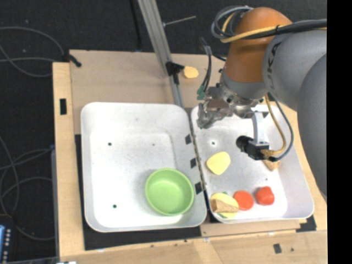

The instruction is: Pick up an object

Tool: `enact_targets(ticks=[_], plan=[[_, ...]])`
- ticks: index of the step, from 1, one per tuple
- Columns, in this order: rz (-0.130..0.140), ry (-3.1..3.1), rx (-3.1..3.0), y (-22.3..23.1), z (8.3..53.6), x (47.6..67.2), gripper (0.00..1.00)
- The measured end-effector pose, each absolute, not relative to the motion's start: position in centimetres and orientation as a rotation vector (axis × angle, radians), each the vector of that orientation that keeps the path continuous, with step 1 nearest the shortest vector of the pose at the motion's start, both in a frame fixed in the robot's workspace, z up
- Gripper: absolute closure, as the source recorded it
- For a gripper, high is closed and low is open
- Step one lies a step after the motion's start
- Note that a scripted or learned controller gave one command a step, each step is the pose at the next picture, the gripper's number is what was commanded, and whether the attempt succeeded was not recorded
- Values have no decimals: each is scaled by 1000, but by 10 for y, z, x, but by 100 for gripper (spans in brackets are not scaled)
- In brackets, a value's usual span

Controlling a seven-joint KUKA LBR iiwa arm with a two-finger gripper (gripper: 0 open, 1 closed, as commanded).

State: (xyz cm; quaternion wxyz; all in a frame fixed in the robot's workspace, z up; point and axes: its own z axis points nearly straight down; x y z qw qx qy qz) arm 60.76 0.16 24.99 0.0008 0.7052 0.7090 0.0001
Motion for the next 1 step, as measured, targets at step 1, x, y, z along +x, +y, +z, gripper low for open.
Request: enact_targets(ticks=[1], plan=[[4,2230,2212,52,257,617,100]])
